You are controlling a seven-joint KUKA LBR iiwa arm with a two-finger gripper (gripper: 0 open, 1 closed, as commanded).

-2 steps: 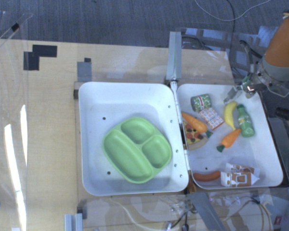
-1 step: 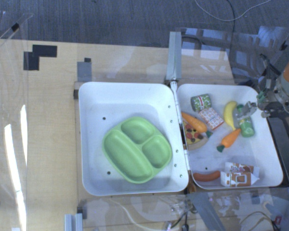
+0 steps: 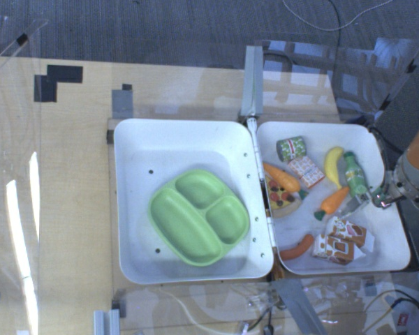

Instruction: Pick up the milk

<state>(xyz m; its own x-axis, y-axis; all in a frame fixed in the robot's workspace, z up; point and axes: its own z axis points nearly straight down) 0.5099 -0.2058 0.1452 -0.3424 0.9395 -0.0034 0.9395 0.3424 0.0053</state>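
1. The milk carton [image 3: 341, 241] lies at five o'clock in the right bin [image 3: 402, 257].
2. The gripper [image 3: 374, 199] hovers beside the green bottle [image 3: 355, 176], fingers apparently empty; openness unclear.
3. It should descend squarely over the carton, avoiding the sausage [image 3: 296, 247].

The surface [image 3: 70, 187] carries two white bins side by side. The left bin [image 3: 136, 159] holds a green three-compartment plate [image 3: 199, 217], lying flat near the bin centre.

The right bin [image 3: 377, 152] holds toy food. A green can [image 3: 291, 148] lies at upper left, with a red-checked pack [image 3: 306, 171] just below it. A banana [image 3: 333, 165] and a green bottle [image 3: 355, 175] lie at upper centre. A carrot [image 3: 333, 201] lies mid-bin. A pizza slice [image 3: 282, 190] lies against the left wall. A sausage [image 3: 297, 247] lies at lower left. The milk [image 3: 341, 241], a brown-and-white carton, lies at lower centre.

The claw [image 3: 378, 199] sits at the right wall, just beside the bottle base, apart from the milk.
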